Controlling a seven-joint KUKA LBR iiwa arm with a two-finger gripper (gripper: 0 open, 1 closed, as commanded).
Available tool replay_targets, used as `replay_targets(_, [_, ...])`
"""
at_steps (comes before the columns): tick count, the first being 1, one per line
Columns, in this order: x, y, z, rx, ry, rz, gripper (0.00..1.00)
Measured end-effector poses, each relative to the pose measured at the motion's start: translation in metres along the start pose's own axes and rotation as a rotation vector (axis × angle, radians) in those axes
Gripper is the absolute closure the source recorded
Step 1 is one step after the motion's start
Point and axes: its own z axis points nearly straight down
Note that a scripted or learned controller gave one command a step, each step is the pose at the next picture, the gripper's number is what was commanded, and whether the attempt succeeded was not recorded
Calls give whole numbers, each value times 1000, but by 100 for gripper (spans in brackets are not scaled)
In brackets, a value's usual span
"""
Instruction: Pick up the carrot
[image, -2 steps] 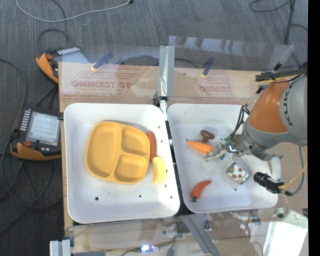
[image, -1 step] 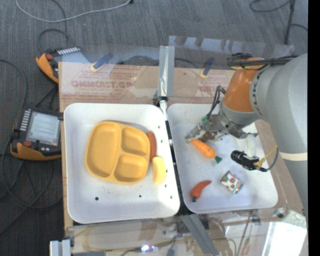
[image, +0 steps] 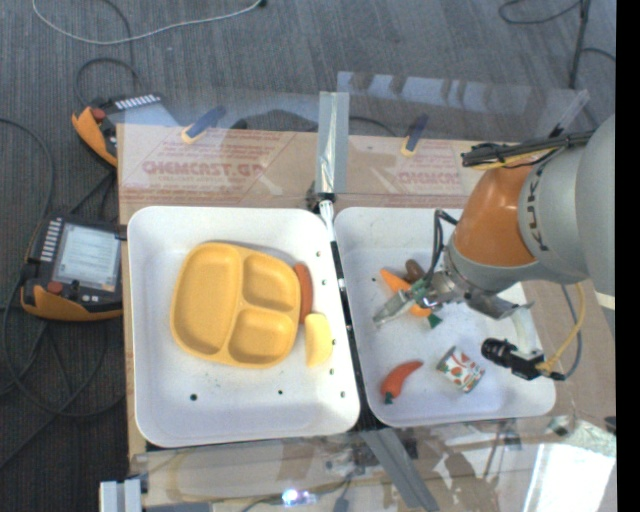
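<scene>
In the right bin, the end effector sits low over the carrot, touching it; whether its fingers are spread or pinching cannot be determined.

Both white bins look like smooth, slightly glossy plastic. The yellow divided tray is matt plastic. The carrot and red chili pepper have a smooth plastic look. The arm's orange band shines glossy; brown cardboard lies matt behind.
</scene>
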Motion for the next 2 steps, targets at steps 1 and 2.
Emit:
replay_targets(1, [-1,1,-9,-3,-2,1,100])
replay_targets(2, [90,33,-92,11,8,-98,100])
